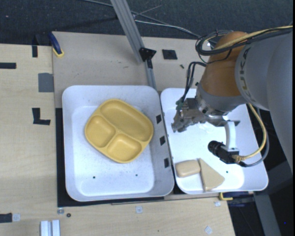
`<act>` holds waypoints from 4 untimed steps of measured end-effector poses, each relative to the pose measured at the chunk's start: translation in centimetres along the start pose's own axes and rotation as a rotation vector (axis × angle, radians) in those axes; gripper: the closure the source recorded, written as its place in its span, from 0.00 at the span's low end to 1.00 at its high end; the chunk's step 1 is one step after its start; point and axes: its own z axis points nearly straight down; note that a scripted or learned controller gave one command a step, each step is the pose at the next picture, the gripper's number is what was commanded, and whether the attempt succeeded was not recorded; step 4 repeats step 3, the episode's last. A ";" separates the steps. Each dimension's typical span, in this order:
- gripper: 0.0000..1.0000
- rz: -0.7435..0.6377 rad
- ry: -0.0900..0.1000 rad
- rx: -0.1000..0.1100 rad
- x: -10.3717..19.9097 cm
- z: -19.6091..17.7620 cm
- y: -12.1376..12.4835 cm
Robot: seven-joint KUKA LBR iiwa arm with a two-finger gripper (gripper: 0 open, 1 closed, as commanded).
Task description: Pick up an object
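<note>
Two white bins [71, 146] on wooden bench [19, 151] – yellow tray [119, 130] (left), gripper [182, 124] over right, grip unclear

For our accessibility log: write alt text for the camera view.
A grey robot arm reaches from the right, its gripper low over the right white bin, above two tan blocks, one rounded and one wedge-shaped, at the bin's near edge. The left white bin holds a yellow three-compartment plate.
</note>
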 end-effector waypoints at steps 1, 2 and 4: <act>1.00 0.000 0.000 -0.001 4.8 -1.0 1.8; 1.00 0.000 0.000 0.001 9.6 -1.8 2.0; 0.00 0.004 -0.002 0.002 9.3 -1.7 2.0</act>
